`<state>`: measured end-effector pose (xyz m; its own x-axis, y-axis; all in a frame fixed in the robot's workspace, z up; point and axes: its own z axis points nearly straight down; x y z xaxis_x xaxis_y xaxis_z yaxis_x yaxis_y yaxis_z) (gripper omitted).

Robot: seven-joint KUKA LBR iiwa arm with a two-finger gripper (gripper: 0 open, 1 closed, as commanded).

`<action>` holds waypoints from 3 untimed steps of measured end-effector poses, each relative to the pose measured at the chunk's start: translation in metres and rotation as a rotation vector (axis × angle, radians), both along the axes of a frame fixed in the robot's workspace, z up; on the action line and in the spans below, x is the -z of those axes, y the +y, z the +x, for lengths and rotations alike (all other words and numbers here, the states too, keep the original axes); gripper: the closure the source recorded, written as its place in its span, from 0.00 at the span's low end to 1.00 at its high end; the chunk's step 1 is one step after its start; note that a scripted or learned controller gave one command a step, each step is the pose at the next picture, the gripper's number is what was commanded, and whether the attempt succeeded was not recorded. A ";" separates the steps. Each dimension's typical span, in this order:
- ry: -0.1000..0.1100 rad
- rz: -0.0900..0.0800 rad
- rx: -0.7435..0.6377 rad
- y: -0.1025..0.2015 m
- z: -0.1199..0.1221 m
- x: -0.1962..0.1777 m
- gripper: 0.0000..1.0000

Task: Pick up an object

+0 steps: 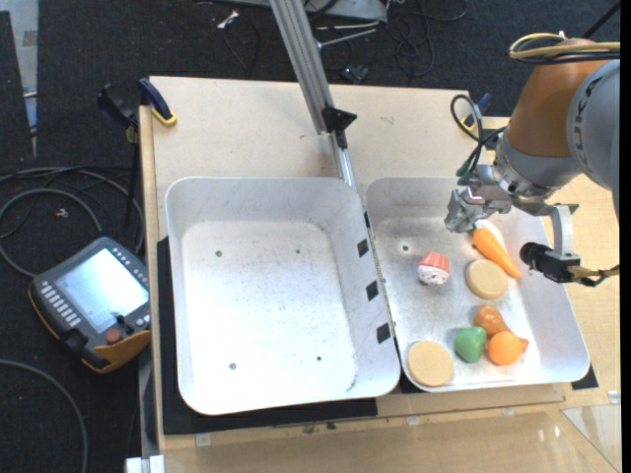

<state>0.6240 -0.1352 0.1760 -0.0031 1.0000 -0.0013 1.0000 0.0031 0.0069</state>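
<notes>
Fixed overhead camera, slanted down over bins (197, 205).

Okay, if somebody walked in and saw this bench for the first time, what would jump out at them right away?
Probably the big grey arm with its orange band coming in from the right, its gripper low over the right bin beside the carrot. Next, the cluster of bright toy food in that bin: a pink cupcake, two tan discs, a green piece and orange pieces.
</notes>
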 end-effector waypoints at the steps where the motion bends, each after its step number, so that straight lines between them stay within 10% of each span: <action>1: -0.001 0.000 -0.001 0.000 0.002 -0.054 1.00; 3: 0.008 0.003 -0.005 0.093 -0.018 -0.059 1.00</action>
<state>0.6059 -0.0423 0.2350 -0.0078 1.0000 0.0015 1.0000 0.0079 -0.0009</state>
